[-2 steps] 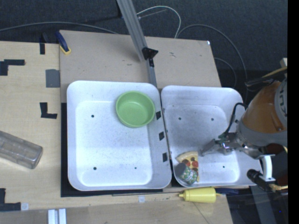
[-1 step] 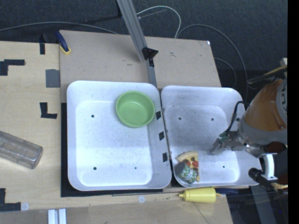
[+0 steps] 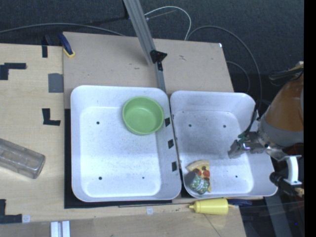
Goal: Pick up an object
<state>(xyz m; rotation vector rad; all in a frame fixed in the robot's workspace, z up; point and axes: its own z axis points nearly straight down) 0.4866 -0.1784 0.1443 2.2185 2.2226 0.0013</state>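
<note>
Gripper (image 3: pixel 239 147) sat low over the right bin (image 3: pixel 237 102), near its right wall, well apart from everything in it; nothing showed between the fingers, and whether they were apart or together could not be told at this angle. Arm (image 3: pixel 285 113) came in over that bin's right rim, orange band above the wrist.

Pizza toy (image 3: pixel 198 166) lay in the right bin's front-left corner, touching a dark green object (image 3: pixel 198 182) just in front of it; that one was too blurred to name.

Green bowl (image 3: pixel 143 115) sat upright in the left bin (image 3: pixel 89 132), at the back near the wall shared with the right bin.

Yellow bottle (image 3: pixel 212 207) lay on its side on the bench (image 3: pixel 108 58), just in front of the right bin's front rim. Clear tube (image 3: pixel 19 158) lay on the bench far left of the left bin. Grey pole (image 3: pixel 140 23) slanted across the bench behind both bins, ending near their shared wall.
</note>
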